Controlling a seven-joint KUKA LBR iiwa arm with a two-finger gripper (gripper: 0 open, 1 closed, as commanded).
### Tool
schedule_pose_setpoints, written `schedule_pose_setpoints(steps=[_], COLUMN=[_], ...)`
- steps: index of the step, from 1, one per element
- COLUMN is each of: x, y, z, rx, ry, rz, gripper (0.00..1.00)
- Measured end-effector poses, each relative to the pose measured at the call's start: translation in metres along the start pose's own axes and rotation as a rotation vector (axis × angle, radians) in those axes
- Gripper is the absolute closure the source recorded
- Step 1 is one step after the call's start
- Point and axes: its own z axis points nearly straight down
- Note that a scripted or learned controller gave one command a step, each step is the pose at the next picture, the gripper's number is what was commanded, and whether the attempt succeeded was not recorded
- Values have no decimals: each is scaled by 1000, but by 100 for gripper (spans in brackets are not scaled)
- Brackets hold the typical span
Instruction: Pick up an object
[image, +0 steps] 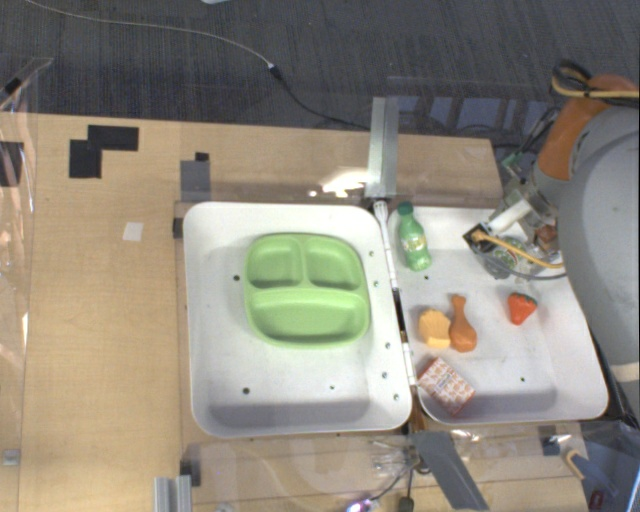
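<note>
— Gripper (497, 248) hangs over the far right part of the right bin (575, 392); whether it is clenched or released I cannot tell.

— Which step, then?

— Approach, I judge; nothing is lifted. Nearest, just toward the front of it, lies the red piece (521, 308). Further front and left sit the orange drumstick (461, 325) and yellow chunk (434, 328); the green bottle (411, 238) lies to its left.

— Next move?

— Centre over one item and descend.

— Any writing?

— The patterned packet (445, 385) and bottle label are too small to read.
</note>
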Motion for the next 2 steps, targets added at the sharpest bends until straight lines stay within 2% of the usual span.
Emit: schedule_pose_setpoints(steps=[1,2], x=[5,-19], y=[-1,32], z=[-15,32], rx=[-6,-2], ry=[7,4], rz=[-16,280], gripper=[100,100])
